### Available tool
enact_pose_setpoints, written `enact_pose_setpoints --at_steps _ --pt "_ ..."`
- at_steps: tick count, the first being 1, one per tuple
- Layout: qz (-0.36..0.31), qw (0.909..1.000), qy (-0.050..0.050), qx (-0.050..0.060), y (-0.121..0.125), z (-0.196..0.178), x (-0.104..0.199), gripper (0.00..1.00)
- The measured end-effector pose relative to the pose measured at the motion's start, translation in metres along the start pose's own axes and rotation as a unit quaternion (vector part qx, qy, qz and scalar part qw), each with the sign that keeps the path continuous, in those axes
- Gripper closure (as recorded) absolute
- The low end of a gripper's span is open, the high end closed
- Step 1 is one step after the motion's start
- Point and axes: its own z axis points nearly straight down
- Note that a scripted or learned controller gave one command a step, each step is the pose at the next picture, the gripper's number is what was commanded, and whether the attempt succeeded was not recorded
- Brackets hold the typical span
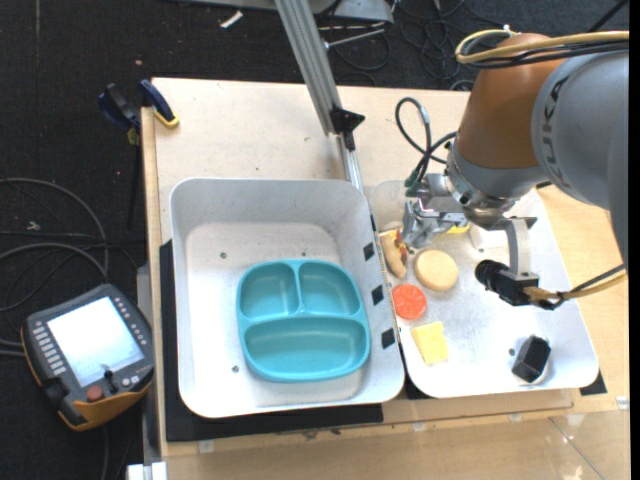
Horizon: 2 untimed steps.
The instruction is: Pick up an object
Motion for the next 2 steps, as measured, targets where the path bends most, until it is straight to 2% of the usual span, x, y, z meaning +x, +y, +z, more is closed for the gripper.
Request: enact_pose_setpoints --at_steps 1,2 --pt "-0.001 1.0 0.0 0.0 -0.008 0.005 0.056 1.0" --pt "-0.001 1.0 0.0 0.001 -0.027 0.012 0.109 1.0"
